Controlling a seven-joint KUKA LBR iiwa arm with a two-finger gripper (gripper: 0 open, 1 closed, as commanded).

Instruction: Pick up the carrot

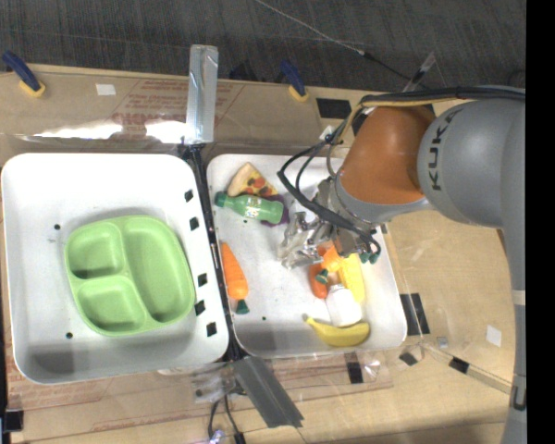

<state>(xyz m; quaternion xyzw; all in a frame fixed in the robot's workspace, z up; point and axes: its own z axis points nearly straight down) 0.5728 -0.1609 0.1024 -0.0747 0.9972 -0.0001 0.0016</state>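
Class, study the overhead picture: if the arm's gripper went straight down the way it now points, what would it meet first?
Most likely the white floor of the right bin, just left of the orange and yellow items. The gripper hangs well right of the carrot. Depth is hard to judge from one slanted view.

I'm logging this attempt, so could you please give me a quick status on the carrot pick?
Gripper low in right bin, mid-bin. Carrot lying by left wall, apart from gripper, not held. Green bottle nearby, not blocking.

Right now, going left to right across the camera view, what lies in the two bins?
Green divided plate → carrot → green bottle → end effector → banana.
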